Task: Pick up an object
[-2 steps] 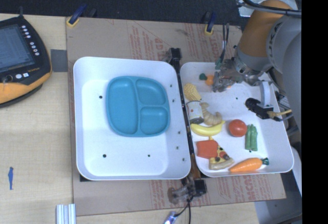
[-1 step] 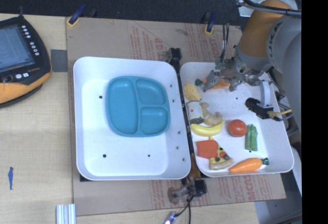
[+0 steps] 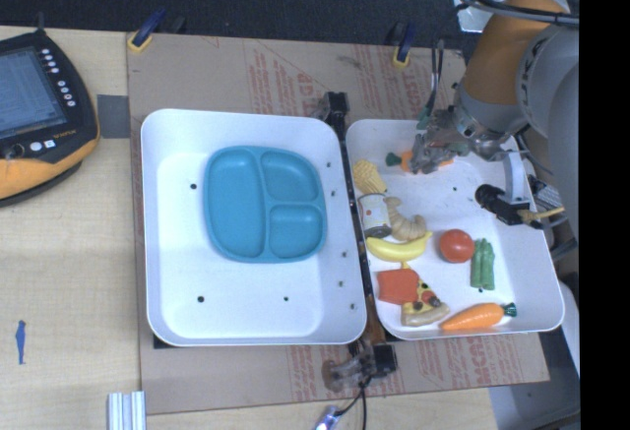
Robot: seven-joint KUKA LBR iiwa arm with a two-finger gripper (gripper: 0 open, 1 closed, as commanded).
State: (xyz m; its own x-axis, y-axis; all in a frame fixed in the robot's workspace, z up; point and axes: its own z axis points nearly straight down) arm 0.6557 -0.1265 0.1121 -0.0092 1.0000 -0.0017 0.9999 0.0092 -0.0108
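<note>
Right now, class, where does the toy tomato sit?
The toy tomato lies in the right bin, about mid-bin, between the banana on its left and the green vegetable on its right.

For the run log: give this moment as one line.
phase: reaching | pincer: low at the right bin's far edge, over a small orange item | hold: none seen | left bin: blue tray

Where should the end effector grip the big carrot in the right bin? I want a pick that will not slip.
Grip the carrot across its thick orange middle, coming straight down from above, fingers closing across its width. It lies flat and nearly level near the front wall of the right bin, green top to the right. The pizza slice sits close at its pointed end, so stay off that tip.
</note>
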